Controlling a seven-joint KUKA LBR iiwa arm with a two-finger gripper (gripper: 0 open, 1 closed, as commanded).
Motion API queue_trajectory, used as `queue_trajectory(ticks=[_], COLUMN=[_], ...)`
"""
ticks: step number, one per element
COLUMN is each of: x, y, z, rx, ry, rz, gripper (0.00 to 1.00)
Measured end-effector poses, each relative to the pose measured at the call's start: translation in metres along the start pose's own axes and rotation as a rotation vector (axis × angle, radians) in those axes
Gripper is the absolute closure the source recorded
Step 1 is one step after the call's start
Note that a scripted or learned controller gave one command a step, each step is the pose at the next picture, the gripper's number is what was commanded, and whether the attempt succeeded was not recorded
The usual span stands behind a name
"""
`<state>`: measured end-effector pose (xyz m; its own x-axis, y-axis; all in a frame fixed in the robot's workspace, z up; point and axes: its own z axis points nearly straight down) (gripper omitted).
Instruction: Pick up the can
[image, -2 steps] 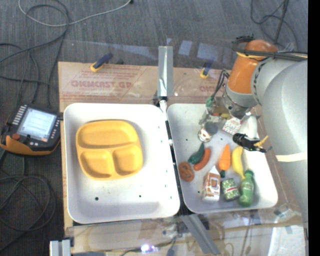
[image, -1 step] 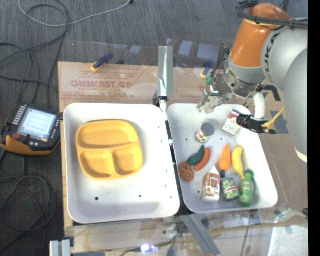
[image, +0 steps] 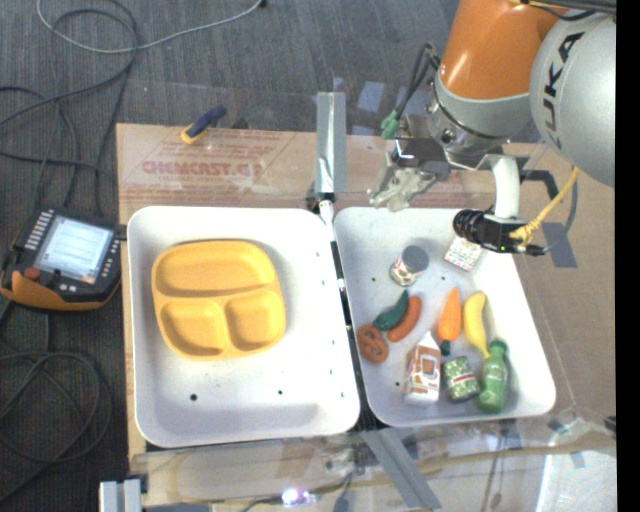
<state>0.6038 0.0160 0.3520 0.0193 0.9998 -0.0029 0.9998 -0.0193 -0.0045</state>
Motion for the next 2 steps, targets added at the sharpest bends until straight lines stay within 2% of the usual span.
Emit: queue_trajectory(ticks=[1,2], x=[-0.008,-0.080], y=[-0.050,-0.085], z=[0.129,0.172], rx=[0.003,0.001], ry=[0.002,0.003], rz=[-0.163,-0.287], gripper=[1.00,1.00])
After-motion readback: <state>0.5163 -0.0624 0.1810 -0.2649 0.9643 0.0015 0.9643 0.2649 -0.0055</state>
